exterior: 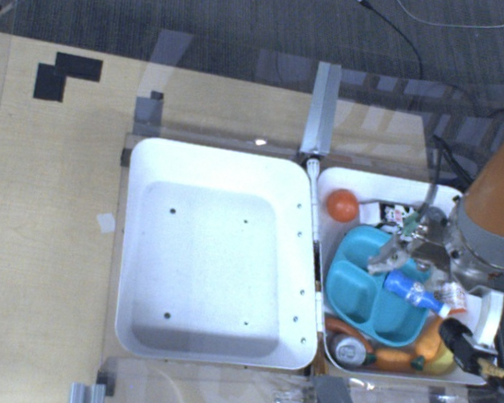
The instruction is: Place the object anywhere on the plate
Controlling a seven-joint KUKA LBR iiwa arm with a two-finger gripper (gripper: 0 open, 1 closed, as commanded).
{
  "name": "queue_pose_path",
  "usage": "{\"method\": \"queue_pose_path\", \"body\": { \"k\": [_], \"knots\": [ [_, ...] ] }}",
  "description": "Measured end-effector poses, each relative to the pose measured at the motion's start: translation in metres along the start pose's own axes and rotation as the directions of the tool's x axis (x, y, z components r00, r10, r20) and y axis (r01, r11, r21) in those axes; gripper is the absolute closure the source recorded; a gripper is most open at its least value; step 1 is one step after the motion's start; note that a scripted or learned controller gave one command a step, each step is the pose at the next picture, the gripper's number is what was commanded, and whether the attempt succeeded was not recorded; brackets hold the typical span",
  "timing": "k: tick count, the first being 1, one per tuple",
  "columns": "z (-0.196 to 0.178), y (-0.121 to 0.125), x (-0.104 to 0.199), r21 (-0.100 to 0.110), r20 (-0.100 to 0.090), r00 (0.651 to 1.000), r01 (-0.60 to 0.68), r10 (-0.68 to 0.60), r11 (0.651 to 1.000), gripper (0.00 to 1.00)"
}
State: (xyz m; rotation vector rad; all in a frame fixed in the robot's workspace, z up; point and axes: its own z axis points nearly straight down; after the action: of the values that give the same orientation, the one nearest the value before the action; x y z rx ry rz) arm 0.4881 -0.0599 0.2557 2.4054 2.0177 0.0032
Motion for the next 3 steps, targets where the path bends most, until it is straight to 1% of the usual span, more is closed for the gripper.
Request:
{"method": "queue_pose_path", "body": {
  "k": [1,2,3],
  "knots": [
    [0.049,-0.007,0.036,0.003,0.0,0.939,-0.344,0.344,0.939,0.0],
    [0.027,-0.012,0.068,0.001,0.001,0.712,-0.702,0.702,0.712,0.0],
    [-0.008,0.005,-0.033,0.0,0.003,0.495,-0.869,0.869,0.495,0.0]
  ]
}}
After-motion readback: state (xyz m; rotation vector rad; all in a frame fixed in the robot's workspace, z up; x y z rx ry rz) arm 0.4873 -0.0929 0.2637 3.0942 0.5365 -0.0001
